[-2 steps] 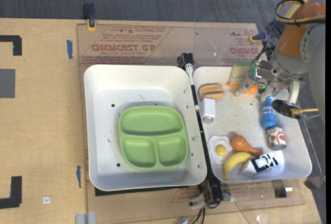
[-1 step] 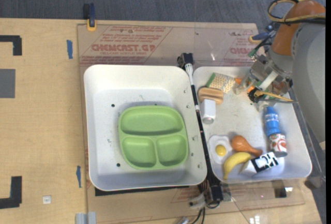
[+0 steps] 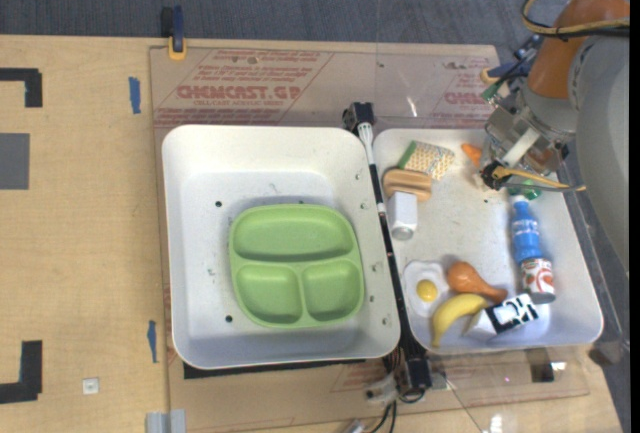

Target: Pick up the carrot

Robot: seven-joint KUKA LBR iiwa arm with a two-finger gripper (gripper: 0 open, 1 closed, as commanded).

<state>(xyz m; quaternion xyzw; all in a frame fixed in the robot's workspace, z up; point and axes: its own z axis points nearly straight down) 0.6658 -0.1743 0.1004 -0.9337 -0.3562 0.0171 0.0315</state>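
Hovering at the right bin's far corner, gripper state unclear; carrot lying just left.

You could not tell whether the hand was open or closed: its tip was small and dark against clutter at the right bin's far corner. The carrot showed as a small orange fleck just beside it, its shape too small for you to resolve. The arm was cut off by the right edge. The banana overlapped the black-and-white item, whose identity stayed unclear. The worktop ran past the left and bottom edges.
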